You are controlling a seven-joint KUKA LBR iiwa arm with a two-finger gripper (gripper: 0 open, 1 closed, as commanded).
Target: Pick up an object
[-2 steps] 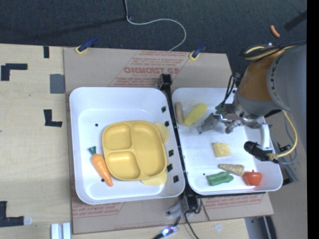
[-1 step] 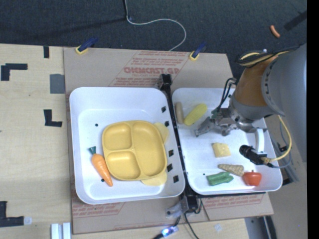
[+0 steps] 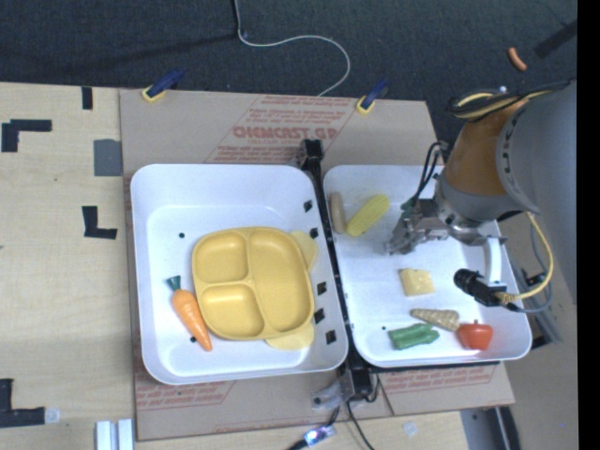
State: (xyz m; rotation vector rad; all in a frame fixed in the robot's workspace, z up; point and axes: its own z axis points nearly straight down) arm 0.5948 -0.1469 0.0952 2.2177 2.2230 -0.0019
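Tool [image 3: 405, 240] of the grey arm with the orange band [image 3: 473, 162] hangs low over the right shallow white plastic bin [image 3: 375, 345], near that bin's far middle; its metal tip is a small dark blur, so I cannot tell how it is set, and nothing can be made out in its grasp.

Just to the tool's left lies a yellow toy corn cob [image 3: 367, 214], tilted, close by but apart from the tip. Just below the tool on the bin floor sits a pale yellow wedge of toy cheese [image 3: 416, 281]. Farther below, near the bin's front wall, lie a tan ridged cone-shaped toy [image 3: 436, 318], a green toy pepper [image 3: 412, 337] and a red toy tomato [image 3: 475, 335], the three close together.

Well to the tool's left, past the divide between bins, the left white bin [image 3: 159, 195] holds a yellow plastic divided plate [image 3: 253, 282]. An orange toy carrot [image 3: 191, 318] with a green top lies just beyond the plate's left edge.

Both bins rest on a brown cardboard sheet [image 3: 272, 129] on the bench [image 3: 47, 251].
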